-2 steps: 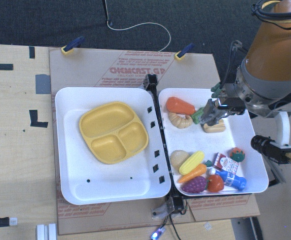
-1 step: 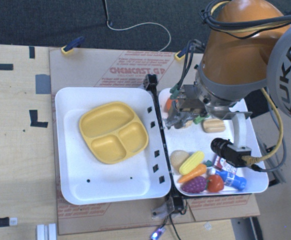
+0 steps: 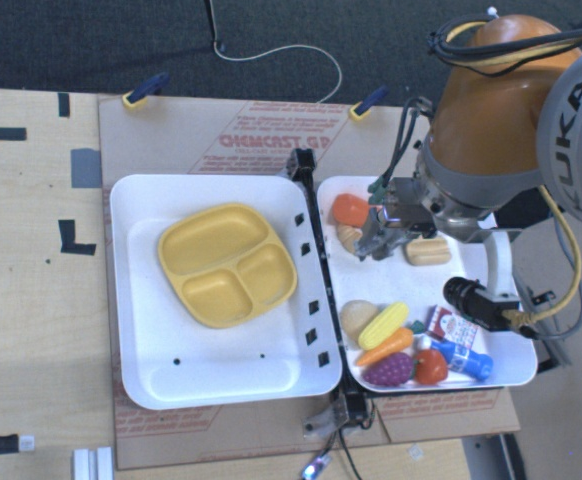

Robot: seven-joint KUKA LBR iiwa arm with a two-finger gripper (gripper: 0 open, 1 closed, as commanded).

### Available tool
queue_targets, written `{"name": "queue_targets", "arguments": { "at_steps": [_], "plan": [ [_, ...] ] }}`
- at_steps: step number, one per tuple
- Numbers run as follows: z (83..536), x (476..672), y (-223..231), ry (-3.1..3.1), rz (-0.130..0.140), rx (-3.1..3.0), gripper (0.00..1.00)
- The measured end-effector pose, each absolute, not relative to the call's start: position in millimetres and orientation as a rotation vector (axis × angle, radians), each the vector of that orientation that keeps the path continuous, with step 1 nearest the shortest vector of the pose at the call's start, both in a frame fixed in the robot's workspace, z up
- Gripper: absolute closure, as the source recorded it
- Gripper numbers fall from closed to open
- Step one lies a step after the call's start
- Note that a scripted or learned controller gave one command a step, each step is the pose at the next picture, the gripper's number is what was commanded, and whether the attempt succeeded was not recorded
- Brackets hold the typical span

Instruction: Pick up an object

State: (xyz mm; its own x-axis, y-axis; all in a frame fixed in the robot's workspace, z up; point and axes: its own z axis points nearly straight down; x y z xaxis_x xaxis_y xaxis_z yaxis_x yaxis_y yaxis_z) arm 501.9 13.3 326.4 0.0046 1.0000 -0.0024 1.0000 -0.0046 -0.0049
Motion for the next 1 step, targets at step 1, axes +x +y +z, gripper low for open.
{"name": "queue_targets", "arguments": {
  "at_steps": [1],
  "plan": [
    [412.3, 509.4, 71.1, -2.234, -0.011, -2.214, 1.00]
  ]
}}
